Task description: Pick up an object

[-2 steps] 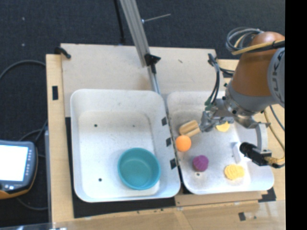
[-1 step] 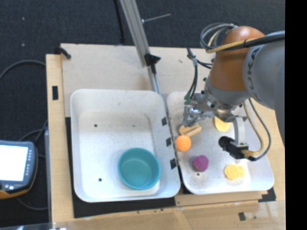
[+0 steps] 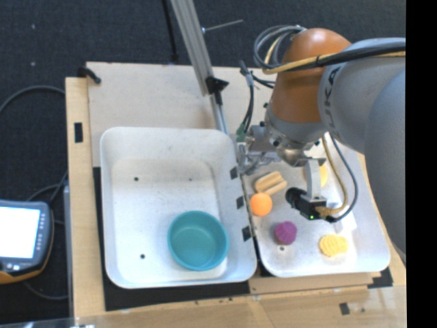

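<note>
Arm reaches in over the right shallow white plastic bin; hand sits low at that bin's left wall, just above the tan bread-shaped block. Finger state: cannot tell, wrist hides them. Small orange ball lies just below the block, round purple piece and yellow ridged piece farther toward the front. Round teal bowl sits in the left bin. Judgement: the tan block is the likely target; descend centred over it, clear of the wall and ball, then close
</note>
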Robot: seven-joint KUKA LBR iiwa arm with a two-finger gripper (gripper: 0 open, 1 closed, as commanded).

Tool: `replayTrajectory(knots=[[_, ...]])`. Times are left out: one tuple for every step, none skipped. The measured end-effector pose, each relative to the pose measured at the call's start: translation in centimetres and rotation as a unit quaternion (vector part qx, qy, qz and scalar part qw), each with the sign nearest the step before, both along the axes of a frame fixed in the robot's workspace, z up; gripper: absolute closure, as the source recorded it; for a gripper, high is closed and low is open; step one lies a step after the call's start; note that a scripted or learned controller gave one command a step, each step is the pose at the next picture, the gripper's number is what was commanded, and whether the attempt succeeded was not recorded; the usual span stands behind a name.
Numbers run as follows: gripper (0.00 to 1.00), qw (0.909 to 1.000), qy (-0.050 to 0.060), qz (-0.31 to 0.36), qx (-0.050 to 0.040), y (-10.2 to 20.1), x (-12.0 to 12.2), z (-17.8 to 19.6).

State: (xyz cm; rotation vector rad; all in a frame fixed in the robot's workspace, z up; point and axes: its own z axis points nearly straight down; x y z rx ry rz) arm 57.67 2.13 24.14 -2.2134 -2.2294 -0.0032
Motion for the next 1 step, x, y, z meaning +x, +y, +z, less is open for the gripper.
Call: replayTrajectory(knots=[[1.00, 1.0000, 0.000, 0.000, -0.0001, 4.09, 3.20, -0.13]])
